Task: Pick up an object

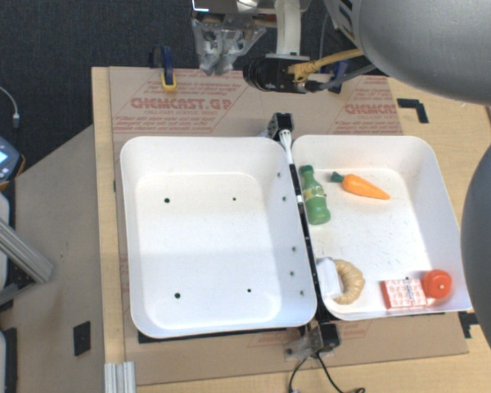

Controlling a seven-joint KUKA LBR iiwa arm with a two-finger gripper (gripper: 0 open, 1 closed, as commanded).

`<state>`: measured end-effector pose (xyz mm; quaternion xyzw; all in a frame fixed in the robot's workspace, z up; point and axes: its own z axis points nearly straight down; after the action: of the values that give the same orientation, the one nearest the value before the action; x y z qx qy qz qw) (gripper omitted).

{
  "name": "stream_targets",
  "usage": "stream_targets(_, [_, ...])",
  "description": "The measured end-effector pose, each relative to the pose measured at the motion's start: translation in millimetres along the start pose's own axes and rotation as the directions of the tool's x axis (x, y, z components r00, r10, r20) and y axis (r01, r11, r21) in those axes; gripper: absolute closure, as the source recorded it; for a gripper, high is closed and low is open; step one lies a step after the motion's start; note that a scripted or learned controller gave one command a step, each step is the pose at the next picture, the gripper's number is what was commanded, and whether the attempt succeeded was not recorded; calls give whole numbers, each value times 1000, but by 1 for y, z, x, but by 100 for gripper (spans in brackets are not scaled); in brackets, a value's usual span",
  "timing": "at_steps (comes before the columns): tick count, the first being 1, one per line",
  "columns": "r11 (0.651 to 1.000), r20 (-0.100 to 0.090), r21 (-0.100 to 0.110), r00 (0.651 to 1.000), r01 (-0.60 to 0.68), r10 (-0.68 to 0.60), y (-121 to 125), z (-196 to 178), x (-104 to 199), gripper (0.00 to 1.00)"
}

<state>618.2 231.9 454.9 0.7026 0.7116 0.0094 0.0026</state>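
While the gripper (pixel 217 51) is held beyond the far edge of the left bin (pixel 135 158), over the brown board (pixel 229 105), nothing is seen between its fingers, and whether they are apart or together cannot be told. All the objects are found well apart from it in the right bin (pixel 430 166): a green bottle (pixel 314 196) along the left wall, a carrot (pixel 364 187) near the far edge, a tan curved piece (pixel 349 282), a red-and-white box (pixel 403 294) and a red ball (pixel 437 284) along the near edge.
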Motion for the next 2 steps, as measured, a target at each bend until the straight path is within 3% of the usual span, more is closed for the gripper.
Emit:
stream_targets(1, [1000, 4, 9, 1000, -8, 8, -71, -65, -5, 100])
stream_targets(2, [1000, 11, 21, 1000, -11, 11, -100, -47, -6, 100])
